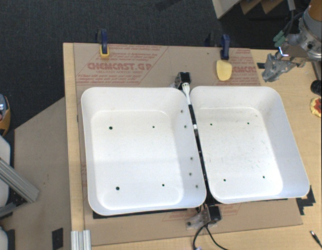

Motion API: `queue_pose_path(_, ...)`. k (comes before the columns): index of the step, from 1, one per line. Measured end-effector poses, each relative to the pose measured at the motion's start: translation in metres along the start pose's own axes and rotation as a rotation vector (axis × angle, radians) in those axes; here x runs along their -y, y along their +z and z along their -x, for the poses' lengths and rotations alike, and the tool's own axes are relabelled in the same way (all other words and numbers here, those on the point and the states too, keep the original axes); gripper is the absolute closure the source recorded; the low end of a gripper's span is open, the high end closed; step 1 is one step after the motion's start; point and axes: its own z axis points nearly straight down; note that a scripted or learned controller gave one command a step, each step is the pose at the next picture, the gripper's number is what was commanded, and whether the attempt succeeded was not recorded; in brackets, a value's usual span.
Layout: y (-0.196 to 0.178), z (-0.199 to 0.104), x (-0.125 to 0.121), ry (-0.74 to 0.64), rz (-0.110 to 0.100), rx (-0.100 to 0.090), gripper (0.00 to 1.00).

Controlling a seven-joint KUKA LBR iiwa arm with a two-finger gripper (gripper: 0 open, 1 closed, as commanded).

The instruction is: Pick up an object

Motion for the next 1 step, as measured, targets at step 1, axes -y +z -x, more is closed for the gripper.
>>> queue_pose_path(1,-0.0465,0.0910,0.0060,0.012,0.013,0.010,1.00)
